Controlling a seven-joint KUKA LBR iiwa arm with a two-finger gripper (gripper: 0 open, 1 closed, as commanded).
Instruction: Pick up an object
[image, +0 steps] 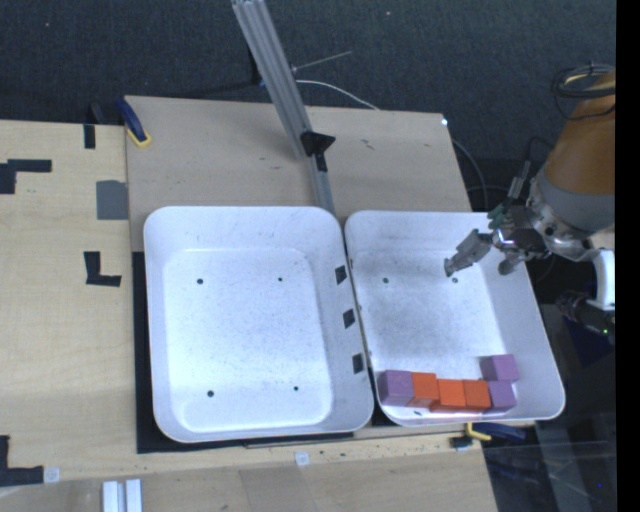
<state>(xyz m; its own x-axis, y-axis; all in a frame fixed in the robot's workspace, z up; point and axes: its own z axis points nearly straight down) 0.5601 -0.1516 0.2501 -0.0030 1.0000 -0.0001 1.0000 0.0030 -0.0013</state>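
Tabletop (230, 170) carries two white bins. Left bin (160, 300) sits beside the right bin (520, 300), where purple and orange blocks (450, 390) huddle along the near wall. Above that bin's far right part hangs the gripper (485, 255), fingers (462, 258) spread, gripping nothing.

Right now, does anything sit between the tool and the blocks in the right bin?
Nothing visible does. The tool hangs over the right bin's far part; bare floor runs from under it to the purple and orange blocks along the near wall.
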